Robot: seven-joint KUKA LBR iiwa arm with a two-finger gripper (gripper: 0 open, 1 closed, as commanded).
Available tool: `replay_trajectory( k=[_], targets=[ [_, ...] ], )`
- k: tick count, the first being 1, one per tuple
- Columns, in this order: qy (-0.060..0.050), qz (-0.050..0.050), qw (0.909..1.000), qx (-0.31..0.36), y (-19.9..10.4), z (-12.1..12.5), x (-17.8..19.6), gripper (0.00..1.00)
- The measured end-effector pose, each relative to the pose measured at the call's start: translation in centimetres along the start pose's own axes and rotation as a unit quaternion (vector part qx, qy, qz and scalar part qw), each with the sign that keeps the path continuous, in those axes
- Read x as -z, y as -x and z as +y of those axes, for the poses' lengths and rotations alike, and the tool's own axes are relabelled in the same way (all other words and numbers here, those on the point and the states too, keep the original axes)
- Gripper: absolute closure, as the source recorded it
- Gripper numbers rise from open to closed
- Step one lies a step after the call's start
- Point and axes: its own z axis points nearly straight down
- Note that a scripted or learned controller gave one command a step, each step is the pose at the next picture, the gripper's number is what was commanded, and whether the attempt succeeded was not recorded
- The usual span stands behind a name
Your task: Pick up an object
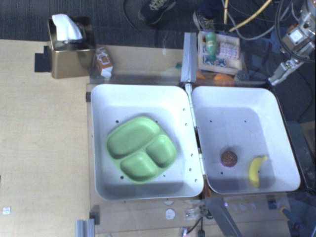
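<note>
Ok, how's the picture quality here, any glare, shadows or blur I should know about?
Camera view: even, soft lighting; mild sheen on the green tray; faint shadows beside the banana and brown ball; the gripper at upper right looks slightly soft.

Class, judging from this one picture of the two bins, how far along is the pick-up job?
Nothing looks done yet. The banana and the brown round object lie in the right bin; the green divided tray sits in the left bin. The gripper is beyond the right bin's far corner, with nothing seen in it. Approach, grasp and lift all remain.
</note>
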Motion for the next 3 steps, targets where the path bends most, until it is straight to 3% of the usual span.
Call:
replay_trajectory(
  k=[1,2,3],
  targets=[
    [0.007,-0.006,0.9795,0.201,11.4,-1.7,-13.0,1.0],
    [-0.002,0.001,0.942,0.336,-1.4,6.5,-7.1,1.0],
    [-0.002,0.002,0.9438,0.33,-5.6,11.4,-7.9,1.0]
  ],
)
